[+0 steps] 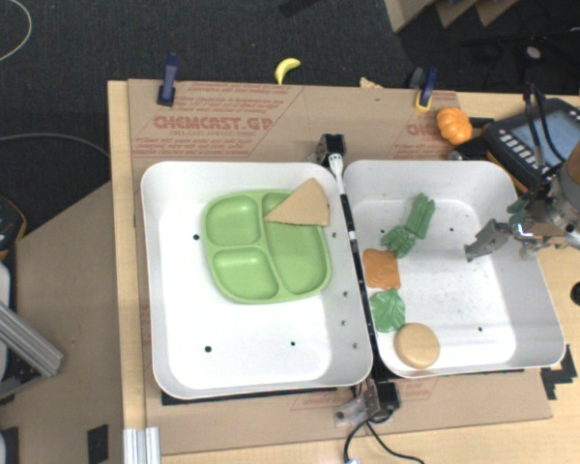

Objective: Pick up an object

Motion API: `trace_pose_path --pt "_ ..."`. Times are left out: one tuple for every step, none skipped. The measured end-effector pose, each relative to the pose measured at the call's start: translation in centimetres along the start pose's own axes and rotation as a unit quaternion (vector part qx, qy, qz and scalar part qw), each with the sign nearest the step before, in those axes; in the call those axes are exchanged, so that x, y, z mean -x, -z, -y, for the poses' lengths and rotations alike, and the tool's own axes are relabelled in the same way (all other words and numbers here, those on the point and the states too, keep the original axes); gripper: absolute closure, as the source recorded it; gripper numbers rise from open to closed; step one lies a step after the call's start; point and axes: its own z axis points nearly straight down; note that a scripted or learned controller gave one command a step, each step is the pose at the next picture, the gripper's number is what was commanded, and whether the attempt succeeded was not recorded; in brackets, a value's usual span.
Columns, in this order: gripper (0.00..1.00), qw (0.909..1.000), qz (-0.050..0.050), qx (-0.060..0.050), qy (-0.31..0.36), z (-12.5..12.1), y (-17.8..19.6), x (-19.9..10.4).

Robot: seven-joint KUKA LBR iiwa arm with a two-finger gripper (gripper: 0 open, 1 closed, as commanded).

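a: pincer (pixel 483 244) over the right bin (pixel 522 341), nothing seen in it; whether its tips are apart or together cannot be told.

b: nearest targets lie just beyond it: green pieces (pixel 412 224), then the orange block (pixel 381 269). best centre over one piece before descending.

a: the wrist is cut off at the frame's edge; fingertips blur.

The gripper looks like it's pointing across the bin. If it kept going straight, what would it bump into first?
Probably the green leafy toy. The gripper points left across the right bin, with bare white floor between. Its height is unclear, so it might pass above.
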Motion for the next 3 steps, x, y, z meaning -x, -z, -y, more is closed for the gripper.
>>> trace_pose_path --pt "0.00 1.0000 -0.004 -0.007 0.002 4.9 -10.0 -6.9" --pt "0.00 1.0000 0.002 0.002 -0.001 0.1 -11.3 -1.1" --pt "0.00 0.9999 0.002 0.010 0.002 2.7 17.1 -4.3"
